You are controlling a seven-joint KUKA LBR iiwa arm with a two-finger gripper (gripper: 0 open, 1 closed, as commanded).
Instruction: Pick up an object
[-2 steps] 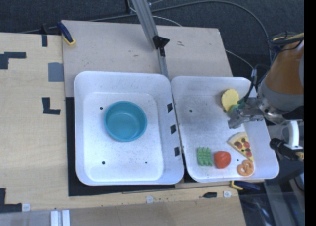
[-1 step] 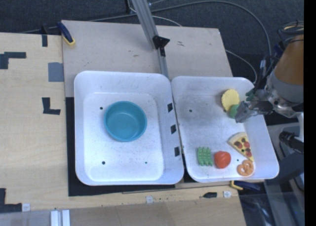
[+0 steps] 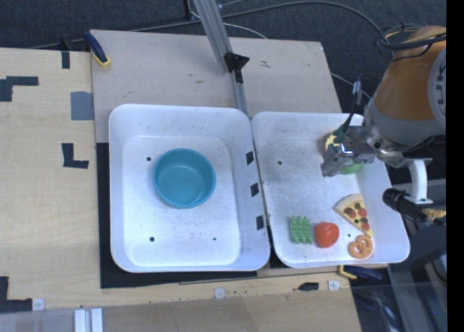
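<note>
Gripper (image 3: 339,160): I see it low in the right bin (image 3: 290,142); finger state, I cannot tell.
Green object (image 3: 353,167): touching gripper, likely my target.
Pizza slice (image 3: 354,212): nearer me than gripper.
Tomato (image 3: 327,234): beside green block (image 3: 301,229).

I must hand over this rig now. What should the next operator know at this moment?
Pincer: low over the upper right part of the right bin, above a green thing partly hidden under it. Whether it grips anything cannot be told.
Right bin, lower part: pizza slice, pretzel, tomato, green block.
Left bin: blue bowl.
Done: no lift is visible yet.
Left: confirm a grasp, then raise one object.
</note>
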